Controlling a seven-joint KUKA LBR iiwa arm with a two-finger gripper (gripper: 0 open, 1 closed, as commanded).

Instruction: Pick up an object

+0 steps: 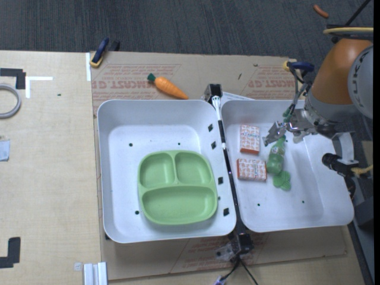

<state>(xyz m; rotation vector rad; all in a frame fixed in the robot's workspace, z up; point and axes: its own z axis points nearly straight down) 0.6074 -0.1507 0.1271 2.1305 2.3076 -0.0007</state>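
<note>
The end effector was seen over the right bin, near its far edge, directly above a green object; whether that object was gripped could not be told. Two orange-and-white boxes were found just beside it, toward the bin's left wall. A green divided plate lay in the left bin, and a toy carrot rested on the desk beyond it.
</note>
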